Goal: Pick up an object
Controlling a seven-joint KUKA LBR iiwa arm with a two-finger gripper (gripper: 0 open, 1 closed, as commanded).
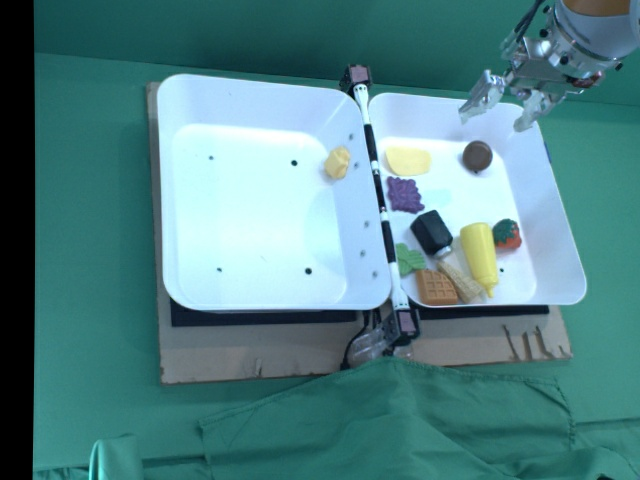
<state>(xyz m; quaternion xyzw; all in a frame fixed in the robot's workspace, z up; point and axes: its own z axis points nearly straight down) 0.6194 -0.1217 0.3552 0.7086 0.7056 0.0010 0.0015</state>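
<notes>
Two fingers spread, gripper (508, 105) above brown ball (477, 155), w/o contact.

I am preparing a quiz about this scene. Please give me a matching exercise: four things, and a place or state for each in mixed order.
Things:
1. small yellow piece
2. brown round piece
3. waffle
4. tool

Places or states:
A. near edge of the right bin
B. open, above the right bin's far edge
C. in the left bin
D. far part of the right bin

Pairs: 1-C, 2-D, 3-A, 4-B
</notes>
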